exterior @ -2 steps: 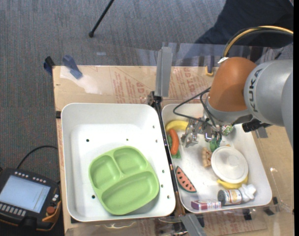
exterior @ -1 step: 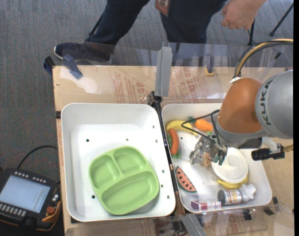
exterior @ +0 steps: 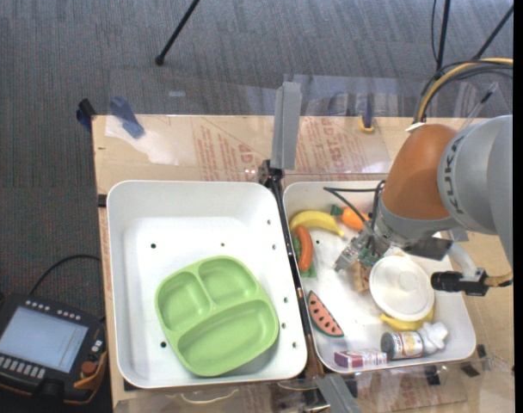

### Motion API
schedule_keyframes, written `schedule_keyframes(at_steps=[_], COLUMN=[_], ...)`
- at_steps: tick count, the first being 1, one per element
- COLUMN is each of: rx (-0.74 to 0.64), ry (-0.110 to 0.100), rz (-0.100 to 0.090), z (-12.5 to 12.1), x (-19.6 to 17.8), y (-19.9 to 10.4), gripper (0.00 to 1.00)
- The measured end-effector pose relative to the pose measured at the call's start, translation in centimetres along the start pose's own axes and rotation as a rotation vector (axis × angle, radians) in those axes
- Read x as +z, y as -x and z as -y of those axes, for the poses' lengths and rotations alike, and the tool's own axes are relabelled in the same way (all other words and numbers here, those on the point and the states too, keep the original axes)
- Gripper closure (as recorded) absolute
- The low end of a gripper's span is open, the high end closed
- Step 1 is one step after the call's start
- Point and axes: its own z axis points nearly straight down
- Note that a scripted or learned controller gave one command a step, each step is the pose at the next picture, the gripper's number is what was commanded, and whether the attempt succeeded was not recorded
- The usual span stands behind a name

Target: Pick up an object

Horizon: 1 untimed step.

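— What are the fingers doing?

— The two-finger gripper (exterior: pixel 354 255) hangs low in the right shallow white bin (exterior: pixel 464 321), near its middle. Whether the fingers are spread or closed I cannot tell — the tip is small and cluttered from this angle. Nothing shows clearly between them.

— What lies around it?

— At about four o'clock, just beside the tip, a round white plastic lid or bowl (exterior: pixel 402 287). At ten o'clock, a curved yellow toy banana (exterior: pixel 316 222); at one o'clock, a small orange toy carrot (exterior: pixel 352 219). At nine o'clock, by the bin's left wall, a slim orange-and-green toy vegetable (exterior: pixel 304 249). At seven o'clock, a red toy watermelon slice (exterior: pixel 324 315). Towards five o'clock, a small white bottle with a dark label (exterior: pixel 411 343) lies on its side — near it a flat pink-and-white box (exterior: pixel 361 359).

— And further out?

— The grey arm with its orange band (exterior: pixel 421 183) comes in from three o'clock. The left shallow white bin (exterior: pixel 132 231) holds a lime-green divided plastic plate (exterior: pixel 217 315).
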Motion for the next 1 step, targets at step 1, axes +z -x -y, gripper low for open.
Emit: schedule_keyframes(at_steps=[1], rx=[-0.001], ry=[0.0], rz=[0.0], z=[-0.03], x=[0.0], y=[-0.02], gripper=[0.0])
